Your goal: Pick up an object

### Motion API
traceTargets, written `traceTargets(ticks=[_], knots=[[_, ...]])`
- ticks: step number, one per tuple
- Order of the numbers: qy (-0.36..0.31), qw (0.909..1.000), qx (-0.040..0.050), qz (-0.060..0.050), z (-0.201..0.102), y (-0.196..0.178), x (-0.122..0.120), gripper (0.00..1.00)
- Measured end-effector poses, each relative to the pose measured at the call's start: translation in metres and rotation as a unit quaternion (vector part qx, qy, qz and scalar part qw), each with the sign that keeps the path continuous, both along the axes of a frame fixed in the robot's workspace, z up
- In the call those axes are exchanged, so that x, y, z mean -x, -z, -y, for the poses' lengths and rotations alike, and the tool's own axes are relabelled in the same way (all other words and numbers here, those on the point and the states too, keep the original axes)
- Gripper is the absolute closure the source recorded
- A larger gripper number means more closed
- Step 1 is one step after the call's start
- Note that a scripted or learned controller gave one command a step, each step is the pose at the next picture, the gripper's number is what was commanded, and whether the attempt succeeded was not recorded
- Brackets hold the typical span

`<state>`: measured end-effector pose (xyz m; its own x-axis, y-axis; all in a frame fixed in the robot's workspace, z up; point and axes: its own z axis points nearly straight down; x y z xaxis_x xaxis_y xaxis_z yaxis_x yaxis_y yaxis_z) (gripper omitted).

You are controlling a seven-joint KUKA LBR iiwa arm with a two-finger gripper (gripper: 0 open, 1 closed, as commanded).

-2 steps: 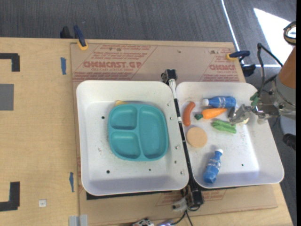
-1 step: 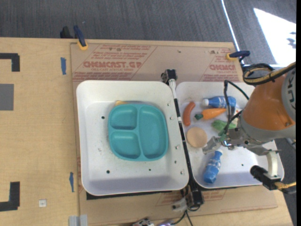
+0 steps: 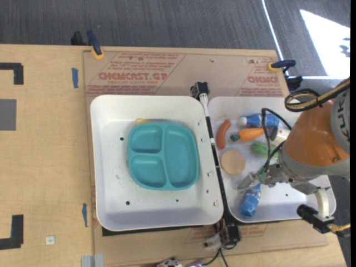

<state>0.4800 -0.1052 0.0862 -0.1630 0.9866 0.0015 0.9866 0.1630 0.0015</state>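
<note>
Plywood bench (image 3: 39, 149) fills my screen's left, and on it lies a brown cardboard sheet (image 3: 167, 71) with red print, held by a blue clamp (image 3: 95, 43) at its eleven o'clock corner. On that sheet sits the left bin (image 3: 105, 166), and near its centre lies a teal divided plate (image 3: 164, 156) with three compartments, flat and upright. A sliver of something yellow (image 3: 142, 120) peeks out at the plate's eleven o'clock edge, and I cannot make out what it is. Touching the left bin along its long side comes the right bin (image 3: 278, 210), and this one is crowded. At its ten o'clock lies a red-orange sausage shape (image 3: 223, 133), and just below that a tan round disc (image 3: 232, 162). Toward twelve o'clock I see a blue item (image 3: 258, 120) with a small orange carrot (image 3: 251, 133) just beside it and a green piece (image 3: 258, 147) near them on the six o'clock side. At the bin's seven o'clock lies a blue bottle-like object (image 3: 250, 202), tilted. The gripper (image 3: 253, 181) sits low, right over the upper end of that blue object, at its twelve o'clock. Whether the gripper is closed on anything I cannot tell from this angle. The arm (image 3: 314, 141) with its orange band comes in from three o'clock, covering that part of the bin.
</note>
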Motion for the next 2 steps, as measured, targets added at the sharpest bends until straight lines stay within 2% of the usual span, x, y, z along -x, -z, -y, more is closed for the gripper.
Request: traceTargets(ticks=[1,2], knots=[[0.001,1.0,0.0024,0.007,0.001,-0.012,-0.004,1.0],[-0.016,0.9999,0.0006,0.0,-0.069,-0.098,0.0,1.0]])
